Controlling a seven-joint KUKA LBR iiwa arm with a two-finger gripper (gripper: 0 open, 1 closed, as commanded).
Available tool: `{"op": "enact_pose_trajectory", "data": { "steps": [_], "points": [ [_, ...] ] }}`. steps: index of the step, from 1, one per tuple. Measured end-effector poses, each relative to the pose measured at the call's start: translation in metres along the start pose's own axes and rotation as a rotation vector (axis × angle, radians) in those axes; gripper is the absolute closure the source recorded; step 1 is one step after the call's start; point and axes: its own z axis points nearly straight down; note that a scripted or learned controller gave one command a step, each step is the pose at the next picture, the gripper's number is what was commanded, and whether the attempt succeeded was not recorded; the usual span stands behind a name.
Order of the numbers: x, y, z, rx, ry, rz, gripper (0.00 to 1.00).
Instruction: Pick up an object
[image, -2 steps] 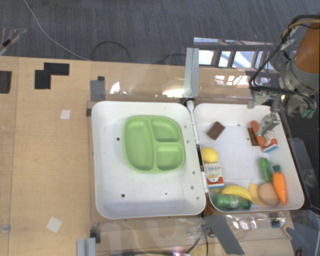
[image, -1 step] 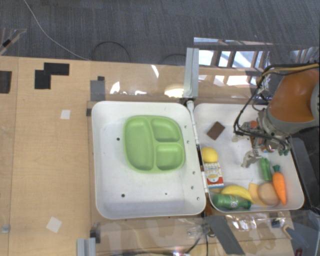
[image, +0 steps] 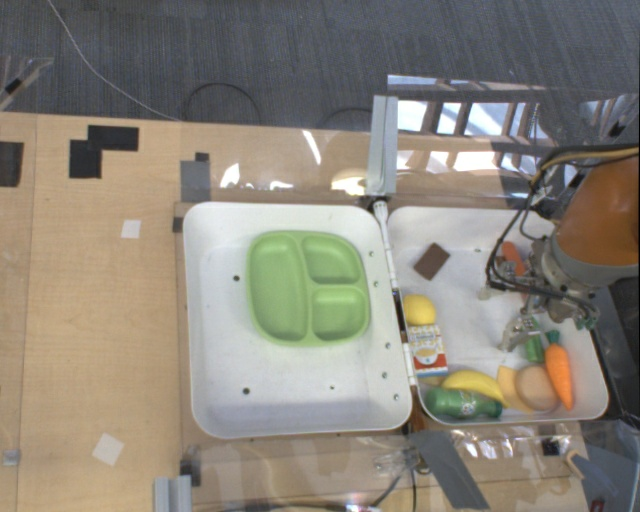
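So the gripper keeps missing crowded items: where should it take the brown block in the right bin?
Judging from this view, the brown block lies flat and alone on the right bin floor, turned diagonally. Come straight down from above and close the jaws across its two shorter-spaced sides, turned to match its diagonal; nothing nearby crowds it.

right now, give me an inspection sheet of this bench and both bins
surface: pale wooden bench bearing two shallow white bins, left bin and right bin.
job's things: in the right bin, brown square block, yellow lemon, small printed carton, yellow banana, green bottle, tan egg-shaped piece, orange carrot.
clutter: green divided plate in the left bin.
grippers: two-finger gripper low over the right bin, near the carrot.
cables: black cables looped by the wrist.
surroundings: grey carpet beyond the bench.
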Motion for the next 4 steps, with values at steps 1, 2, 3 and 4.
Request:
{"op": "enact_pose_trajectory", "data": {
  "steps": [1,2,3,4],
  "points": [
    [0.013,-0.011,0.0,-0.001,0.0,0.021,0.0],
    [0.026,-0.005,-0.001,0.002,-0.003,-0.013,0.0],
    [0.016,0.003,-0.001,0.002,-0.001,-0.074,0.0],
    [-0.097,-0.024,0.003,-0.003,0.008,0.023,0.0]
  ]
}}
